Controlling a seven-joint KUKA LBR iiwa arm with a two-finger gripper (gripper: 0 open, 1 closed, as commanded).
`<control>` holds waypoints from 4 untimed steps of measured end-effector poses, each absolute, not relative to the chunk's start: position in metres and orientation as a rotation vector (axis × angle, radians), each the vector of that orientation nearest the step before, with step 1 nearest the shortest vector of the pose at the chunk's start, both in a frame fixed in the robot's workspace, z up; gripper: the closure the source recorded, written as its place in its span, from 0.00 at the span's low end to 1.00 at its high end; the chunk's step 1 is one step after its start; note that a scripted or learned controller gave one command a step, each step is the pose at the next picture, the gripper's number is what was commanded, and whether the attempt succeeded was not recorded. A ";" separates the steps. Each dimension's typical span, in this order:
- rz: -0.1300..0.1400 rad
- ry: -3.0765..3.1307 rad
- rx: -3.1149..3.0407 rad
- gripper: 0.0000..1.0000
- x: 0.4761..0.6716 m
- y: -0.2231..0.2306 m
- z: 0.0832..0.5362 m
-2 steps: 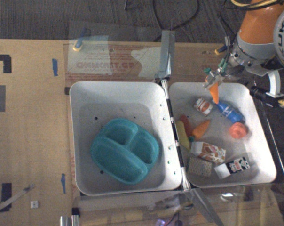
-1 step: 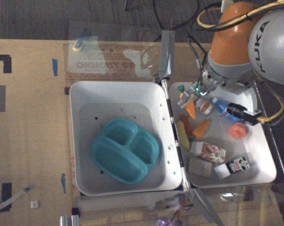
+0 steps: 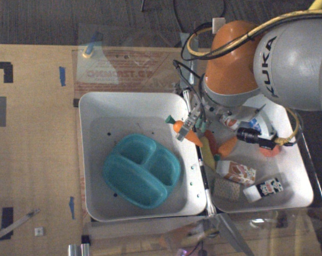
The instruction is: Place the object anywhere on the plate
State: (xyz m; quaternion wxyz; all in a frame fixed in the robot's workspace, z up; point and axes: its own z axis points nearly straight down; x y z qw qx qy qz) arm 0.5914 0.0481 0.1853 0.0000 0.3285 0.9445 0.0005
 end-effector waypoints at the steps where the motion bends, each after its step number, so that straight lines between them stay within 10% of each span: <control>1: 0.015 2.877 1.221 1.00 0.580 0.093 0.111; 2: 0.017 2.867 1.222 0.00 0.582 0.090 0.112; 3: 0.017 2.869 1.228 1.00 0.581 0.090 0.121; 4: -0.001 2.855 1.316 1.00 0.494 0.119 0.185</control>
